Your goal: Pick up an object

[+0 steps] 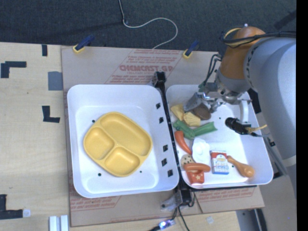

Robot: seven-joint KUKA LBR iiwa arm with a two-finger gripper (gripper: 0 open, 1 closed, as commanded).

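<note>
No object had left the crowded bin (pixel 231 184) when we looked down on the bench. The gripper (pixel 199 101) hung low just beyond the green pod (pixel 195 129), directly over a brown piece (pixel 203 113) that lay at the edge of the heap of toy food. We could not tell whether the gripper was released or clenched, and nothing showed the brown piece clear of the floor. We judged the pick unfinished: the approach was made, but the grasp and lift were not yet proved.

Room was tight. A yellow piece (pixel 191 119) pressed against the pod's far side, just beside the brown piece. An orange carrot (pixel 182 141) lay on the pod's near side, with a white lump (pixel 201 148), a small red-and-white box (pixel 219 161) and a tan drumstick (pixel 240 166) nearer the camera again. The bin's far wall stood close beyond the pod. We reckoned straight up was the only free way out.

The other bin (pixel 86 100), well apart from the pod, held one yellow divided tray (pixel 118 143).
</note>
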